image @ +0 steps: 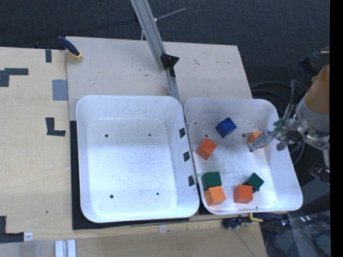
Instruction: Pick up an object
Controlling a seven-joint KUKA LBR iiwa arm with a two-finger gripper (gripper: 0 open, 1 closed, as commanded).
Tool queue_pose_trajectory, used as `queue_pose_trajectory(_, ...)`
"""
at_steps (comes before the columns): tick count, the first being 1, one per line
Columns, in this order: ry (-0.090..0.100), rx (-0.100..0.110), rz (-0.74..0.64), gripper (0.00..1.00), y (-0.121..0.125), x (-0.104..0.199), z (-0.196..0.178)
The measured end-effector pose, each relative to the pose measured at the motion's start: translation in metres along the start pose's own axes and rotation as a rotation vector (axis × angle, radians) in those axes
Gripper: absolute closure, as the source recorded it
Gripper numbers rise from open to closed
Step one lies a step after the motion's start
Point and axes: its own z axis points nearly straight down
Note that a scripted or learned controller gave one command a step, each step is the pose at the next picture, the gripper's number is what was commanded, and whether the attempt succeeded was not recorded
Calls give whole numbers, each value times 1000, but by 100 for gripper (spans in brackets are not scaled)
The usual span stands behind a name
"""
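The right bin (278,191) holds several small blocks. A blue cube (226,127) lies near its back, with an orange cube (206,148) to its front left. Along the front sit a green cube (211,179) touching an orange cube (215,195), a red-orange cube (243,193) and a dark green cube (255,181). My gripper (258,141) reaches in from the right, low over the bin's right side. A small orange block (253,137) sits right at its tip, partly hidden by it. I cannot tell whether the block is gripped.
The left bin (86,143) stands beside the right one, their rims touching. A slanted metal pole (153,31) crosses the bench behind the bins. Cables hang off the bench at the right, behind the arm (316,111).
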Motion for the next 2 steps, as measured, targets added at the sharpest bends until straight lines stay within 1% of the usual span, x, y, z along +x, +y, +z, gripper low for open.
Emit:
queue_pose_trajectory(1,0,0,1,0,0,0,0)
queue_pose_trajectory(2,1,7,1,0,-2,5,64)
